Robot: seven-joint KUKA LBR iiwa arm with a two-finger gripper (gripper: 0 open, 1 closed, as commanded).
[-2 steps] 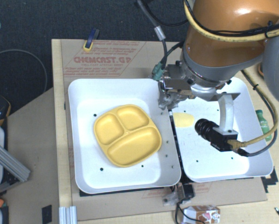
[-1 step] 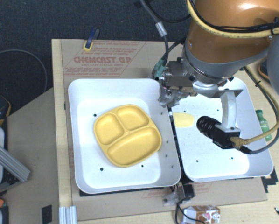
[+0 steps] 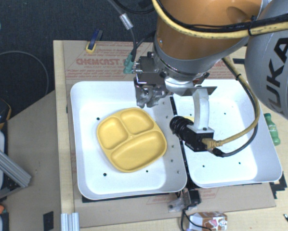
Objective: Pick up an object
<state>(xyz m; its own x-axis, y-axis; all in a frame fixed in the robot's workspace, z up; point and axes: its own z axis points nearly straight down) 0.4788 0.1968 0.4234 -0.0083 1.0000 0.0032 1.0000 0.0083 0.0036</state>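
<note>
Yellow divided plate [image 3: 131, 139] lies flat in the left bin [image 3: 84, 129], judged rigid, light, glossy-slick plastic best pinched at its raised rim; gripper [image 3: 146, 99] hangs just beyond the plate's far edge, opening indeterminable, grasping nothing visible.

You can count two white bins: the left bin [image 3: 81, 143] and the right bin [image 3: 259, 167]. There is one yellow plate [image 3: 131, 139], and it has three little sections. You see one robot arm [image 3: 206, 23] with one gripper [image 3: 146, 97]. One green thing [image 3: 272, 128] sits by the right bin.
</note>
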